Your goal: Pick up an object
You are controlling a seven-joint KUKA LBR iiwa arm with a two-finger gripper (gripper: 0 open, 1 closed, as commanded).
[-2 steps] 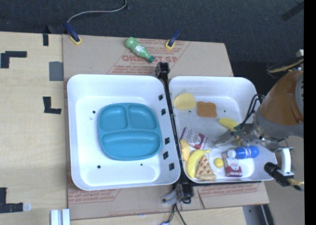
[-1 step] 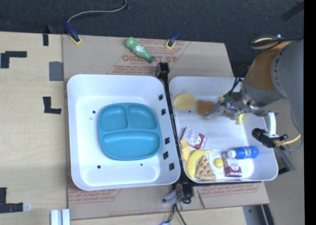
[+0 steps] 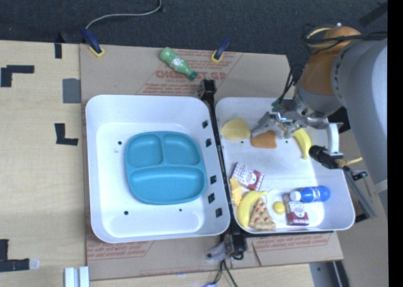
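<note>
My gripper [image 3: 277,128] hangs low over the back of the right bin [image 3: 343,182], its two fingers spread apart, so it is open. Just below its left finger lies a brown bread-like piece [image 3: 264,140], which is not between the fingers. A yellow lemon-shaped item [image 3: 236,129] sits to the left of it, and a small banana [image 3: 303,143] lies under the right finger. Nothing is held.
The right bin's front holds a red-and-white carton [image 3: 247,177], a larger banana [image 3: 247,202], a pizza slice [image 3: 261,218], a blue-capped bottle [image 3: 310,194] and a red box [image 3: 297,215]. A blue divided plate [image 3: 165,167] lies in the left bin [image 3: 104,153]. A green bottle [image 3: 177,63] lies behind the bins.
</note>
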